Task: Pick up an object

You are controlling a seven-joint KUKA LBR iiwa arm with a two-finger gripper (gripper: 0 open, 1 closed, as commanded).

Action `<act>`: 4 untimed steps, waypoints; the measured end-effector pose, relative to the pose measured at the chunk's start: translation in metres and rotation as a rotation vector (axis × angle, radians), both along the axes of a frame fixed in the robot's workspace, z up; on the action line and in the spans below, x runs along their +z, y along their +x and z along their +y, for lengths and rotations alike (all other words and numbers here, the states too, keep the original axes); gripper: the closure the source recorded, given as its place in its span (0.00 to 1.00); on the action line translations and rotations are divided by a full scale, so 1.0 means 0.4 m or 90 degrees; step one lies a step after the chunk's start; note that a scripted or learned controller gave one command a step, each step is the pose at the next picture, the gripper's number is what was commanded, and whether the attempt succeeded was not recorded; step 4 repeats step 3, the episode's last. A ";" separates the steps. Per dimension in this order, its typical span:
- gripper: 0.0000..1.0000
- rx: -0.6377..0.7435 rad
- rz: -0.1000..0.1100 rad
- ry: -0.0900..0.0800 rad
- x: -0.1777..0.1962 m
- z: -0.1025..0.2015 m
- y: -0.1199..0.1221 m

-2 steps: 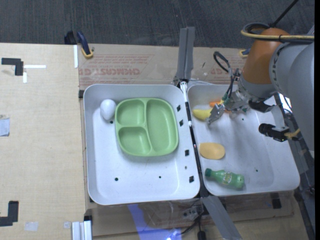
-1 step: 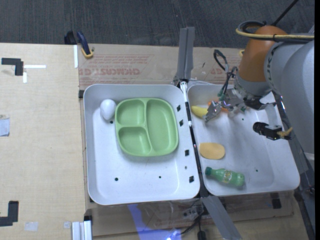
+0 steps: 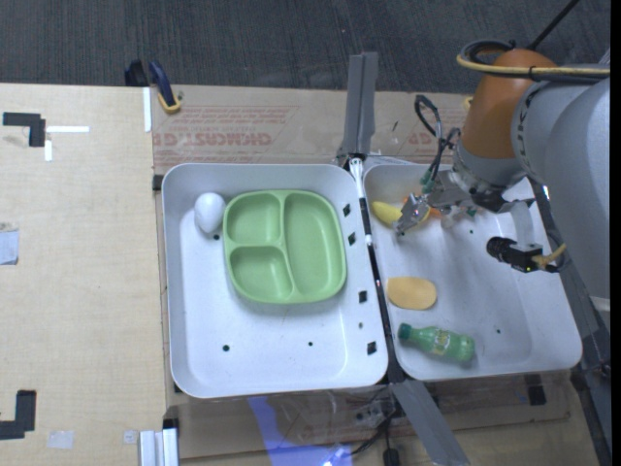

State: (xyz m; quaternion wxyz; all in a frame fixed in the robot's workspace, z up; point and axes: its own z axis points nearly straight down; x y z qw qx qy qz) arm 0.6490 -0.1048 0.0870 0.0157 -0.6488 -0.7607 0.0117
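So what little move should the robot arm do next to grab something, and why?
Probably lower the pincer a little onto the yellow banana-like piece. The pincer sits right beside it at the top of the right bin, nearer to it than to the orange disc or the green bottle.

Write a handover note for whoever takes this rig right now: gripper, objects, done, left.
Gripper: low in the right bin, at its far left corner beside the yellow banana-like piece; no object seen between its fingers.
Right bin also holds a flat orange-yellow piece and a green bottle lying on its side near the front.
Left bin: green divided tray, white ball touching its left edge.
Done: nothing lifted.
Left: grasp and raise one object.
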 end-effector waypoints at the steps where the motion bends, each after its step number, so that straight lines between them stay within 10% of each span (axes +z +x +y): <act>1: 0.00 -0.077 -0.006 -0.001 -0.001 0.009 0.007; 2: 1.00 -0.075 -0.007 -0.003 0.023 0.007 0.008; 3: 1.00 0.109 -0.026 -0.001 0.190 0.011 -0.007; 4: 1.00 0.109 -0.026 -0.001 0.190 0.011 -0.007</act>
